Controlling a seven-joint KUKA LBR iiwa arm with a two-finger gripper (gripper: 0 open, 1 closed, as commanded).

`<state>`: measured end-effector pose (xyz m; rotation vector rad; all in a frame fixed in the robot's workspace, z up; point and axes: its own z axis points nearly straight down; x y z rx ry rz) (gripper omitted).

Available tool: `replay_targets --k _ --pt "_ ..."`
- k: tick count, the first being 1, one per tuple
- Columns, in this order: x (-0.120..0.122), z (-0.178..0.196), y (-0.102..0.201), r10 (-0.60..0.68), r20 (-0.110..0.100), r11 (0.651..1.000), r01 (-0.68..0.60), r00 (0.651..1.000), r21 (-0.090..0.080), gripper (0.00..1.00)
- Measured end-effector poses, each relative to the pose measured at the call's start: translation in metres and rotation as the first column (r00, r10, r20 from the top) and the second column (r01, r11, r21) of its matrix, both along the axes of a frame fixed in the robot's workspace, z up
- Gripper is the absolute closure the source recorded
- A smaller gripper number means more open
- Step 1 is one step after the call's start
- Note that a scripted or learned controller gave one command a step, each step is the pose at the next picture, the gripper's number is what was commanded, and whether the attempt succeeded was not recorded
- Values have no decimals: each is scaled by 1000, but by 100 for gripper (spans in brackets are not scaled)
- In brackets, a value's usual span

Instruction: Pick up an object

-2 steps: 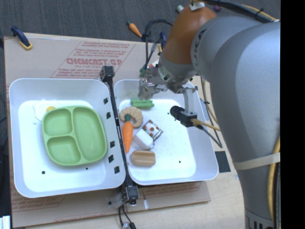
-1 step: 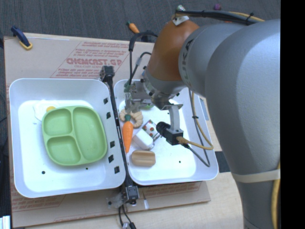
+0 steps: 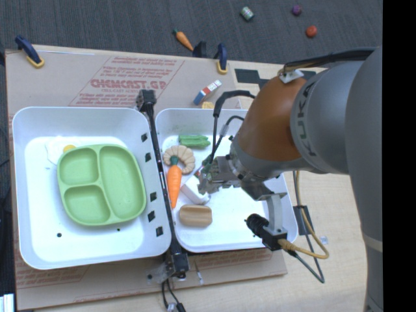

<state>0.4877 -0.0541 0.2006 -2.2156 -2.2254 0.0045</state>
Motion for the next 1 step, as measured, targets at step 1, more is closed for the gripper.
replay_targets --k 1 --pt "0 0 1 1 1 1000 -1 1000 0 0"
